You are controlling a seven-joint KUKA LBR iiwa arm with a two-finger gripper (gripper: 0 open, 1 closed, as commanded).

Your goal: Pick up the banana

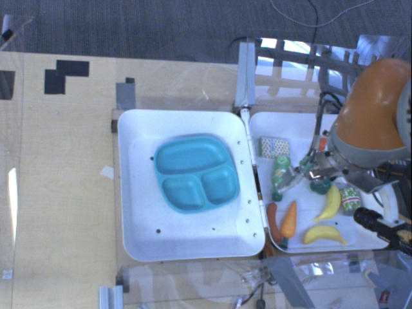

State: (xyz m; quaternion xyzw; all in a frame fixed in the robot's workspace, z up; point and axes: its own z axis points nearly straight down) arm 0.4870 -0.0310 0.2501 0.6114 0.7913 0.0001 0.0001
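Yellow marks the targets: two bananas lie in the right bin (386,240), one banana (325,235) flat near the front wall beside a carrot (288,219), another banana (332,201) tilted just behind it. The gripper (313,166) hovers above a green bottle (280,172), near the tilted fruit; whether it is apart or together cannot be told. A good grasp probably means centring over a banana's middle, crossing its narrow width, and staying clear of the small can (350,198) just beside it.
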